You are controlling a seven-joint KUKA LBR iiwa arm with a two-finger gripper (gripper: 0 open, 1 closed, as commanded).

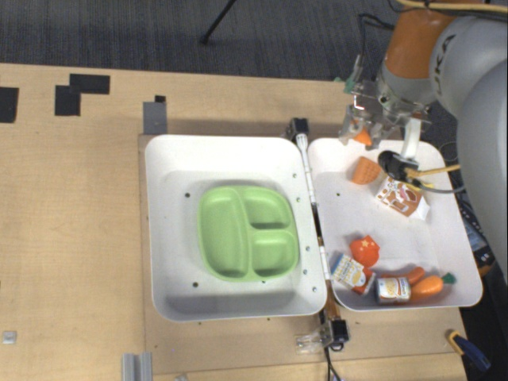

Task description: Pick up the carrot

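Carrot [429, 286]: lying at the near right corner of the right bin [460, 236], green tip toward the rim, touching a small can [392, 290].
Gripper [363, 133]: up at the bin's far edge, well apart from your target; whether it's open or closed, I cannot tell.
Clutter: an orange wedge [365, 171] and a snack packet [399, 198] sit between.
Your move: travel high over those, then come down over the carrot's middle, jaws across its width.
Watch: the bin wall and the can crowd that corner.
Green tray [246, 230]: left bin, leave it.

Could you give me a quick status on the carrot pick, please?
Gripper high over right bin's far edge. Carrot in near corner, untouched. Can lying against it.
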